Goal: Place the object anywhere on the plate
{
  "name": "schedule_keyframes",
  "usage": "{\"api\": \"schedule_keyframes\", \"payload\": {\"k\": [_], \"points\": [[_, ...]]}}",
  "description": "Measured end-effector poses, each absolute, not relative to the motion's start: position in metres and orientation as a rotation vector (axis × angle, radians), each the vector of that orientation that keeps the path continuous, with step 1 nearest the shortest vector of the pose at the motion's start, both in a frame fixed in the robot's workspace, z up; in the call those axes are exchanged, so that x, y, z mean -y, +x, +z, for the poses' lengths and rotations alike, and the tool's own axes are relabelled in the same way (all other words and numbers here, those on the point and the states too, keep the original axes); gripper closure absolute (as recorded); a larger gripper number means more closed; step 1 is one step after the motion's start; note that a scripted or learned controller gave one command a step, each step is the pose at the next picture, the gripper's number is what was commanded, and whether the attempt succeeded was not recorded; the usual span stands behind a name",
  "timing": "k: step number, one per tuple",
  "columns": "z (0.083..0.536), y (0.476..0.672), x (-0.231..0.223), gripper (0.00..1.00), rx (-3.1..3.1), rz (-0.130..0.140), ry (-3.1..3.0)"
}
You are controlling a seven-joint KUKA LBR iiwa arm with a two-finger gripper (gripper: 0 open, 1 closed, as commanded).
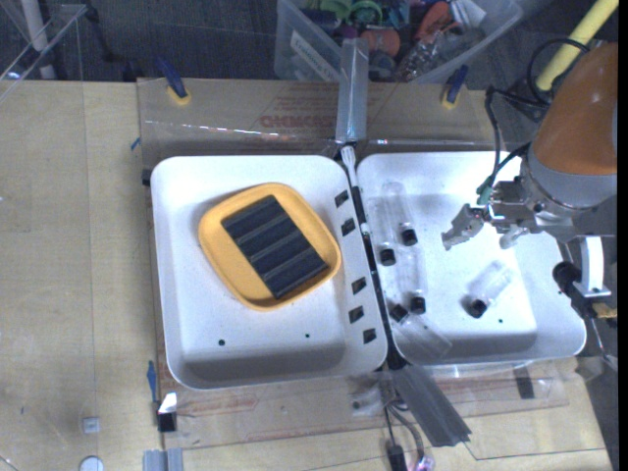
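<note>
Task not yet accomplished, by my reading: the yellow plate (pixel 270 246) in the left bin (pixel 186 189) carries only a dark ribbed rectangular slab (pixel 275 246) lying flat across its middle, and none of the loose pieces from the right bin (pixel 549 334) has reached it. The gripper (pixel 469 226) hangs over the upper middle of the right bin, arm entering from the right; whether its fingers stand apart or together cannot be told at this sharpness, and nothing is visibly caught between them. The right bin holds several clear plastic vials with black caps: one clear vial (pixel 488 289) lies tilted just below the gripper, apart from it, and is the likeliest object for the task, though that is a judgement; another clear vial (pixel 394 202) lies near the divider, with small black caps (pixel 404 234) scattered below it. Remaining, as I judge it: take up one piece, carry it over the divider, set it on the plate. Behind the bins a clear tub (pixel 392 18) holds mixed coloured items
</note>
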State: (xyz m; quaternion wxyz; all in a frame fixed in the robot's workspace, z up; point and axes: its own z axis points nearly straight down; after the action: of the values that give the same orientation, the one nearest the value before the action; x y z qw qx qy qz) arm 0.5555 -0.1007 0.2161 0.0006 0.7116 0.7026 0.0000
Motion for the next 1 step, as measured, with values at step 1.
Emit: {"api": "schedule_keyframes", "payload": {"k": [1], "points": [[0.2480, 0.5522, 0.0798, 0.00, -2.146, 0.000, 2.293]]}}
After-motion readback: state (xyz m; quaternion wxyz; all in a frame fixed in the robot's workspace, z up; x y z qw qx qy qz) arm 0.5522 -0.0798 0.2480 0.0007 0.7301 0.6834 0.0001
